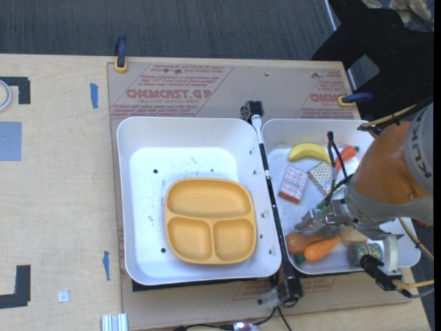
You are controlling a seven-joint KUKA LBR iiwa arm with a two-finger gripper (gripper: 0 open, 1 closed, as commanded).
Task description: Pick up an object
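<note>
**Arm covers much of the right bin**

The arm (393,178) is cut off by the right edge and hides the right bin's (275,133) right wall and part of its floor. The gripper (318,219) is too small and cluttered to read. A greenish object (364,254) at the near right is partly hidden and cannot be identified. The tabletop (55,205) runs off the left edge.

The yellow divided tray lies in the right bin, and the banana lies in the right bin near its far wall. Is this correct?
Not quite. The yellow divided tray lies in the left bin, not the right one, as the camera view shows. The rest holds: the banana lies in the right bin near its far wall.
</note>
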